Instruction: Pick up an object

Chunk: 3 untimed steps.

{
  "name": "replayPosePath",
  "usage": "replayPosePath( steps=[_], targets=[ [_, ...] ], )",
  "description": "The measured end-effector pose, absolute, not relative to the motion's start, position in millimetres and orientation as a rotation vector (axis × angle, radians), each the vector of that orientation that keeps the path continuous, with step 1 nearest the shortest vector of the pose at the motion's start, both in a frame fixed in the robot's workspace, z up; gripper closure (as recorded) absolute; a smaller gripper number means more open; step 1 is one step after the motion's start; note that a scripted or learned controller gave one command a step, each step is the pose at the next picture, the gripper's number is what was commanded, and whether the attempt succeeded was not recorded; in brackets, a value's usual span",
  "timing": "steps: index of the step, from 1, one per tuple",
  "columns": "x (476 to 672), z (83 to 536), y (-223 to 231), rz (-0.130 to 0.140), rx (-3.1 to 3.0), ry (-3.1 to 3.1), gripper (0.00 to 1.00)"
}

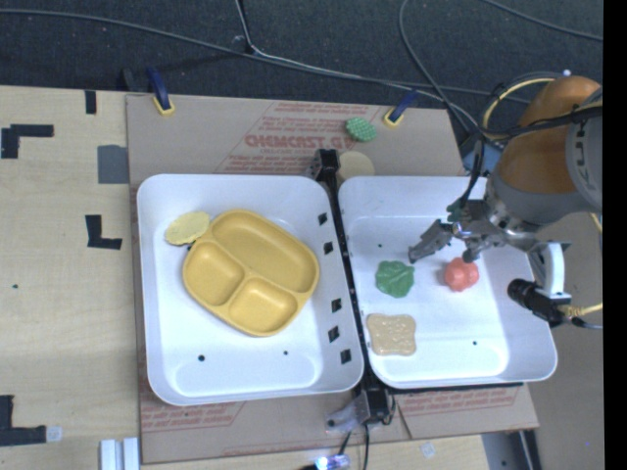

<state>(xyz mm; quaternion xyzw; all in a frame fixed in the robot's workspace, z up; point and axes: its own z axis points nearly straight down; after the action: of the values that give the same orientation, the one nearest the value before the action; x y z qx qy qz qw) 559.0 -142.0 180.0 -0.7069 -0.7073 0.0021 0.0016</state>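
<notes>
We start w/ the worktop point(59, 292), which carries two shallow white bins side by side. The left bin point(167, 360) holds a yellow divided tray point(251, 271) sitting at an angle, w/ a pale yellow flat piece point(186, 227) touching its far-left edge. The right bin point(519, 360) holds three small items: a green leafy piece point(395, 279) near the bin's left side, a red-pink round piece point(460, 274) to its right, and a tan toast-like slice point(392, 334) nearer the front edge. A small green ridged piece point(360, 128) lies outside the bins, on the cardboard at the far side.

The arm point(549, 155) reaches in from the right & its hand point(449, 244) is low over the right bin, fingers spread apart, one tip toward the green leafy piece, the other just by the red-pink piece. Nothing sits between the fingers, so nothing is gripped.

Progress, as we judge it: approach is about done, grasp & lift are left. All items are lying on the bin floors, none raised. We can't tell which item is the target; red-pink looks closest, w/ the green piece a possible alt
</notes>
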Motion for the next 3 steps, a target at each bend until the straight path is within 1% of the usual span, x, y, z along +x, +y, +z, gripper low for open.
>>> replayPosePath(
  steps=[1, 2, 3],
  targets=[
    [555.9, 135, -146, 0.007, -2.218, -2.219, 0.0],
    [557.6, 148, -145, 0.002, -2.217, -2.224, 1.0],
    [556.1, 190, -146, -0.003, -2.222, -2.225, 1.0]
  ],
)
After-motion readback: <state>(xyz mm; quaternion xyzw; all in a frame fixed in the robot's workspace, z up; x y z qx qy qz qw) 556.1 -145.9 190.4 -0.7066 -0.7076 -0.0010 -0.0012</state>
